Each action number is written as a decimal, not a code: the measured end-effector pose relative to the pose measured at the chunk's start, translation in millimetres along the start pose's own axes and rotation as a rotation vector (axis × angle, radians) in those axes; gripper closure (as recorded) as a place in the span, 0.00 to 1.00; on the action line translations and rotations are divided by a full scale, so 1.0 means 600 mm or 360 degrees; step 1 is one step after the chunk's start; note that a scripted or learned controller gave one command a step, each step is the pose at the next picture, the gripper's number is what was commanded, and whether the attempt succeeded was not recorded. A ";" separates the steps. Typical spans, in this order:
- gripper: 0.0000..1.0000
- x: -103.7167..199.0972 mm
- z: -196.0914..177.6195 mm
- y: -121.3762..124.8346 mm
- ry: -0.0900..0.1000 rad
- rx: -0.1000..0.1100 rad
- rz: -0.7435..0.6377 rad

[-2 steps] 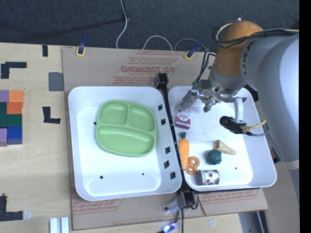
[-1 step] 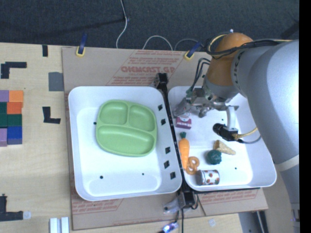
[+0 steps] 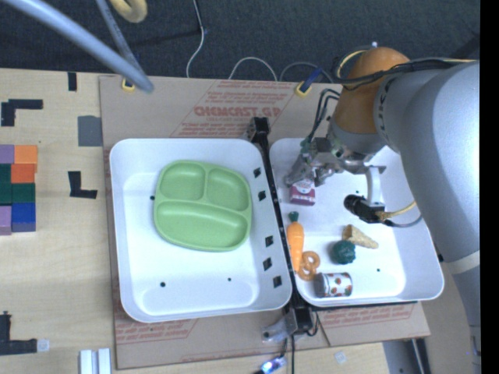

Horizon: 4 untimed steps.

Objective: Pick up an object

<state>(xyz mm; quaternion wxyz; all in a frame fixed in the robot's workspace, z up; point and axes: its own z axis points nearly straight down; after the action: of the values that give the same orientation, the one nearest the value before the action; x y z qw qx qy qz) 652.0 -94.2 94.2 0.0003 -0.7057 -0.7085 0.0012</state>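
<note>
Left bin (image 3: 132, 287), green tray (image 3: 203, 206), right bin (image 3: 413, 283), carrot (image 3: 295, 240)

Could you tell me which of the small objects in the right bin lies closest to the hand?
The small maroon-and-white packet, directly below the hand; the orange toy carrot, pretzel, green lump and can lie farther toward the bin's front.

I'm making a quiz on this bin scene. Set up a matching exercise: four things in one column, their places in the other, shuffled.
Things:
1. green divided plastic plate
2. orange toy carrot
3. dark green round toy
4. small white can with red spots

Places:
A. right bin, near front edge
B. left bin
C. right bin, along the left wall
D. right bin, beside a tan wedge

Pairs: 1-B, 2-C, 3-D, 4-A
</note>
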 end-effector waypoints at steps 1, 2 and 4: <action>1.00 -0.010 -0.080 0.011 0.0001 -0.0008 0.0004; 1.00 -0.021 -0.182 0.015 0.0000 -0.0011 0.0004; 1.00 0.063 -0.207 0.001 0.0004 -0.0001 -0.0002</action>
<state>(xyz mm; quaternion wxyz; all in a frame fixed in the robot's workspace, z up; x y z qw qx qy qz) 652.9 -56.4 218.2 0.0010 -0.7053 -0.7089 -0.0001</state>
